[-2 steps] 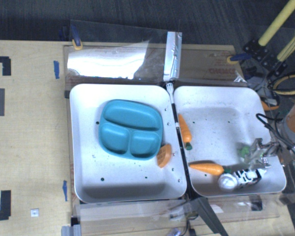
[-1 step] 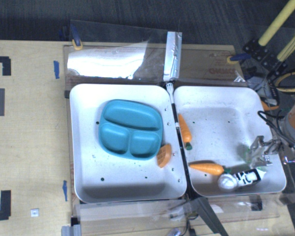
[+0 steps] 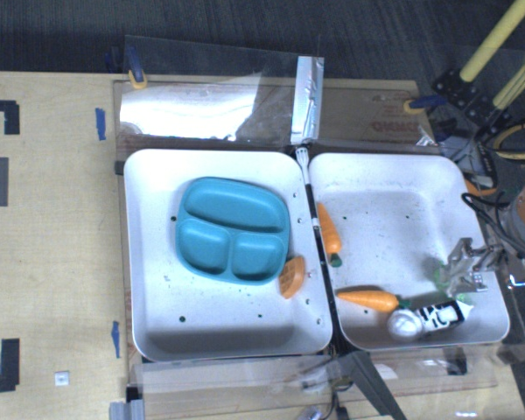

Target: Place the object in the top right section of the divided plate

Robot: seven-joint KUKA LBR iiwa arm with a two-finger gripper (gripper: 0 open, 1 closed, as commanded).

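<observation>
A blue divided plate lies in the left bin, its large section toward the back and two small sections toward the front. An orange slice-shaped piece rests just off the plate's front right corner, near the wall between the bins. In the right bin, one carrot lies along the left wall and a second carrot lies across the front. A white bottle with a black label lies beside it. My gripper hangs low at the right bin's right side, above the bottle.
A small green bit sits beside the gripper. A clear panel and a metal strip stand behind the bins. Cables and yellow poles crowd the right rear. The tan bench stretches to the left.
</observation>
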